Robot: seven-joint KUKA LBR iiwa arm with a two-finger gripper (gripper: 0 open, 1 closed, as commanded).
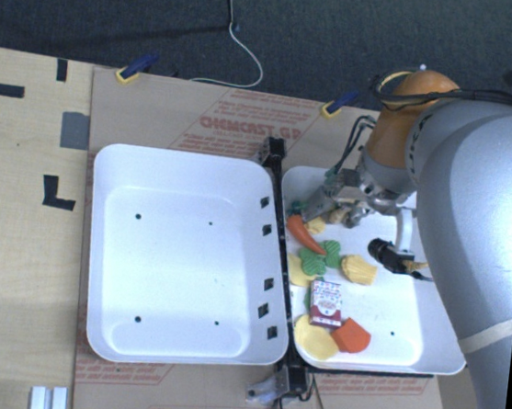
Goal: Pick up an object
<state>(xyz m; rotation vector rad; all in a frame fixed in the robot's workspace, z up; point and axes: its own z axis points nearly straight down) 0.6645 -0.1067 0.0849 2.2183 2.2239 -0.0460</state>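
The right bin (406, 342) holds several toy foods along its left side. An orange carrot (305, 234) lies near the bin's far left, with a green piece (326, 251) just beyond its tip. A red-and-white small box (325, 303) sits in the middle, with a yellow chunk (359, 271) to its upper right. A yellow round piece (315, 340) and an orange-red piece (353, 336) rest at the near edge. My gripper (328, 204) hangs low over the bin's far left corner, just above the carrot's upper end.
The left white bin (175, 263) lies beside the right one, joined by a black divider with clips (274, 247). Both stand on a cardboard sheet (238, 123). The grey arm (478, 208) covers the right bin's far right part.
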